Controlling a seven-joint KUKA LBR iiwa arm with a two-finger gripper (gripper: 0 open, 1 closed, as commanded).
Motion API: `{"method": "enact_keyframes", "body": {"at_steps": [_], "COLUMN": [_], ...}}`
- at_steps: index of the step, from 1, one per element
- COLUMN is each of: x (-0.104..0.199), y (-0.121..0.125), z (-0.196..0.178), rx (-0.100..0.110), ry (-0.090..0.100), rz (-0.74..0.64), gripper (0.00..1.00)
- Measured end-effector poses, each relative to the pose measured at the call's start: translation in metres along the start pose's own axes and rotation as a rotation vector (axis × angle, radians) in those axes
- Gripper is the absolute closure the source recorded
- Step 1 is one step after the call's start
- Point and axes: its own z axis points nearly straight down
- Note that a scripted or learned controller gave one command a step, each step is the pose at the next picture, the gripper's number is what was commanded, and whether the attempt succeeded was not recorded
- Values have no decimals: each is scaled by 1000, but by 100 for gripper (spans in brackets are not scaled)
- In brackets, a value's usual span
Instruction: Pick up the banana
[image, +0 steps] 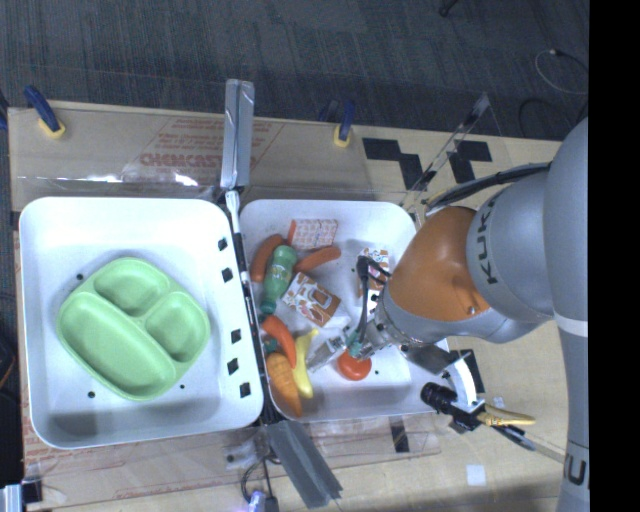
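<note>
Camera view: banana (301, 366) lies near the front-left corner of the right bin (400, 222), beside an orange piece (283, 384). Gripper (355, 345) sits low in that bin's front half, just right of the banana; finger opening cannot be told. Green divided plate (133, 326) in the left bin (60, 225).

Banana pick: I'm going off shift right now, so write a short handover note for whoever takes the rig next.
Gripper: low in the right bin, among the toys; whether it is open or shut cannot be told.
Banana: lies in the right bin near its front left, beside a carrot, just left of the gripper.
Left bin: holds a green divided plate.
Done: the arm has reached into the right bin.
Left: close on the banana and lift it out; no grasp is visible.
</note>
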Motion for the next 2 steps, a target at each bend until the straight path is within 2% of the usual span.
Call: {"method": "enact_keyframes", "body": {"at_steps": [1,2], "x": [38,-23], "y": [8,69], "z": [-2,-1], "rx": [-5,-1], "ry": [-11,-2], "rz": [-221,-224], "gripper": [0,0]}}
